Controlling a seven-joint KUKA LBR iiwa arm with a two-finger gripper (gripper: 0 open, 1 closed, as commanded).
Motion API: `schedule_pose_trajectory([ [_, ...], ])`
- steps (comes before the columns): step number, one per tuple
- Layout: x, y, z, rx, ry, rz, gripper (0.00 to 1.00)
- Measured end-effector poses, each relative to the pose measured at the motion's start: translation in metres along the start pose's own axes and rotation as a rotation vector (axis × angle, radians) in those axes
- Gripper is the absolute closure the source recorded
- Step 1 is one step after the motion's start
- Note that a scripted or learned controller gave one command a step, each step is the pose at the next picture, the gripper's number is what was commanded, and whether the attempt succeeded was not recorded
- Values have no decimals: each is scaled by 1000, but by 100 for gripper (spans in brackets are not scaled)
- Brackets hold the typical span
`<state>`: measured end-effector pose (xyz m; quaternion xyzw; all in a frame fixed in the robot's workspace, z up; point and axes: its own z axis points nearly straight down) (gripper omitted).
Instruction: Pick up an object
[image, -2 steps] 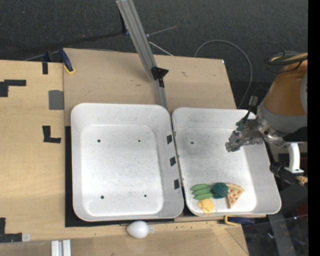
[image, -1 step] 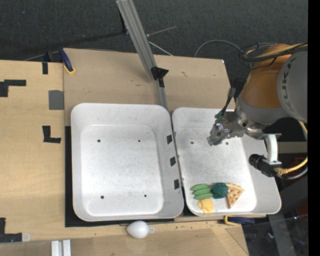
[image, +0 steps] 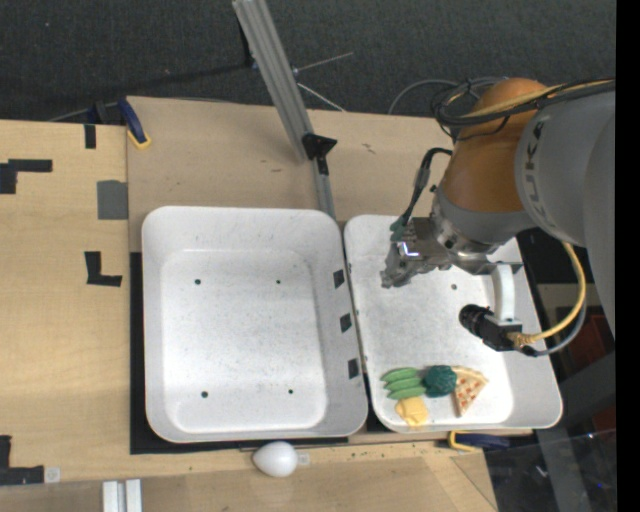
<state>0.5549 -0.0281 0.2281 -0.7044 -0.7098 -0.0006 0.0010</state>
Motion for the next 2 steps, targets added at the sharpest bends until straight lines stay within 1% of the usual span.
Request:
schedule_pose_trajectory([
  [1, 45, 5, -2, 1, -1, 1, 100],
  [2, 104, 25, -1, 0, 0, 0, 100],
])
